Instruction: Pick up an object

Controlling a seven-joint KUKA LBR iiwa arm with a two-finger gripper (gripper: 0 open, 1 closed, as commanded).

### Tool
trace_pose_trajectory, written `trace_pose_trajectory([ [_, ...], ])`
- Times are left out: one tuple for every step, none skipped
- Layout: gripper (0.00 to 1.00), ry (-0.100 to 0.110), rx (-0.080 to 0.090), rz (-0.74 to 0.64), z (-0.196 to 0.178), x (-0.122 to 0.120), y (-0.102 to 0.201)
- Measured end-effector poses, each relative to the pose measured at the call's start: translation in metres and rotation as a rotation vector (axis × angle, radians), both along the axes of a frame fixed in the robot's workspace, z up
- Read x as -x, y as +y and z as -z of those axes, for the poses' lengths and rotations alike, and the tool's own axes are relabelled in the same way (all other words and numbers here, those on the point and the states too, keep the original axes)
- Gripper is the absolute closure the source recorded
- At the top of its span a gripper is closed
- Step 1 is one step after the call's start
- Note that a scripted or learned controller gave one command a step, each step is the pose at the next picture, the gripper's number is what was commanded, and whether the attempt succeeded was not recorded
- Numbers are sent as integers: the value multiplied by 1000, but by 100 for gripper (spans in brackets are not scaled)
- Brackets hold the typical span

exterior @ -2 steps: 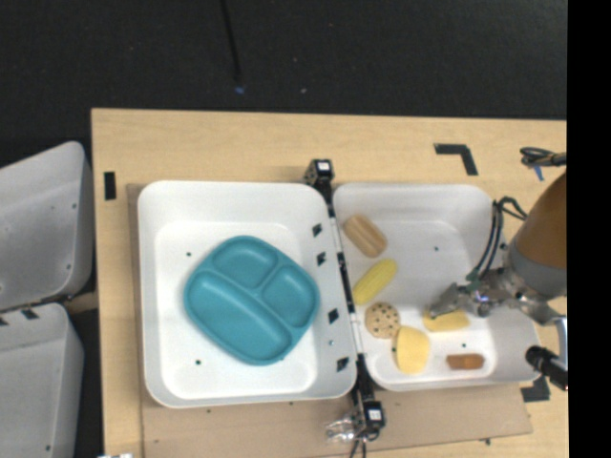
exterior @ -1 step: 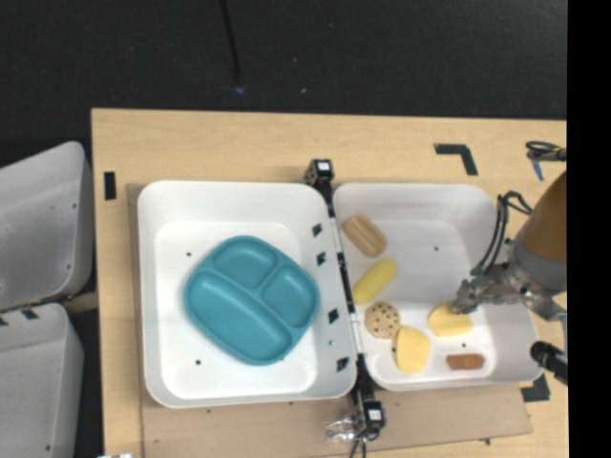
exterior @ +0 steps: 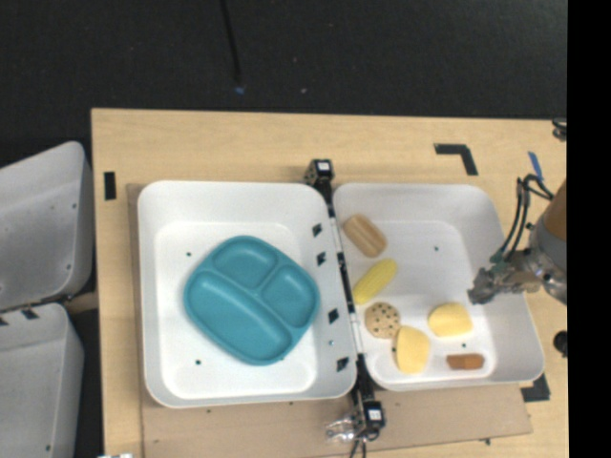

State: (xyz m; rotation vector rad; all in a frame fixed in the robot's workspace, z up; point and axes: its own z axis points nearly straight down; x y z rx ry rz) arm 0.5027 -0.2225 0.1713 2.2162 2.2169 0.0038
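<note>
At the right edge of the view, reaching in over the right bin [exterior: 430, 191]: grey arm [exterior: 546, 241], wrist bent down and pointing left, cables looped above it. Low over the bin's right wall, just inside the rim: the tool [exterior: 482, 286], dark and blurred, aimed toward the bin's middle. Cannot tell how wide or narrow its opening stands. Nothing seen held in it.

Inside the right bin, 6 small things, all lying loose on the white floor. Nearest the tool, just left of and below it: a yellow lump [exterior: 450, 320], apart from the tool. Left of that, lower: a pale yellow wedge [exterior: 412, 349], touching or nearly touching a round speckled cookie [exterior: 382, 320] at its upper left. By the bin's front wall, below the yellow lump: a small brown-orange sausage shape [exterior: 465, 361]. Farther left, near the divide between the 2 bins: a yellow corn-like piece [exterior: 374, 280], tilted, and above it a tan oblong roll [exterior: 364, 235], also tilted.

In the left bin [exterior: 143, 256], well apart from the tool: a teal divided plate [exterior: 251, 299] with 3 compartments, lying flat and turned at a slant. Under both bins: the light wooden surface [exterior: 239, 141].
</note>
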Motion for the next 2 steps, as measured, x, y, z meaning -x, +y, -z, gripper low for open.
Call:
trace_pose_trajectory([
  [100,0,0,-2,-44,-5,-4],
  [100,-3,1,-3,-109,-9,-5],
])
